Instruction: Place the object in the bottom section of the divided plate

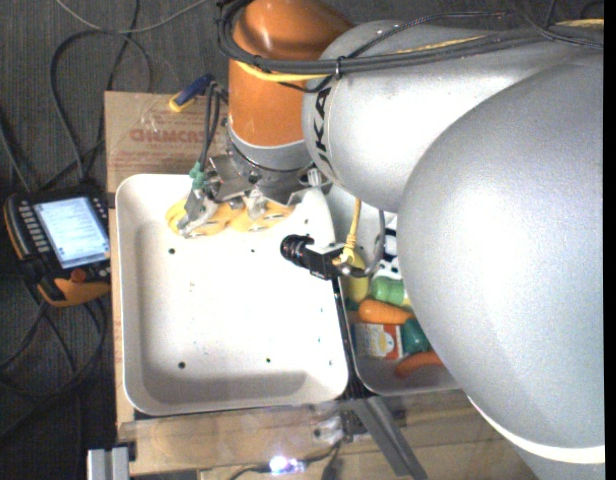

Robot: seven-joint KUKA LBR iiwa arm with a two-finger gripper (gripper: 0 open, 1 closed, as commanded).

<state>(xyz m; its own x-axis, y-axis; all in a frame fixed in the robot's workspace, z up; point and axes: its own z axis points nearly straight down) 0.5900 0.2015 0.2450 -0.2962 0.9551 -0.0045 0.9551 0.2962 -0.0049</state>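
My gripper (225, 213) hangs low over the far end of the left white bin (228, 368), under the orange wrist band (273, 78). Its two metal fingers (193, 216) stand apart, so it is open. Under and between them lies a yellow thing (228, 222), which looks like the divided plate; the gripper hides most of it, so I cannot make out its sections. I see nothing clamped between the fingers. Loose objects lie in the right bin: an orange carrot-like piece (385, 313), a green piece (390, 291) and a small labelled box (378, 341).
The big grey arm covers most of the right bin (388, 383). A black fitting (303, 251) on the arm juts over the rim between the bins. A teach pendant (66, 230) lies left of the bench, and a cardboard sheet (153, 140) lies behind the left bin.
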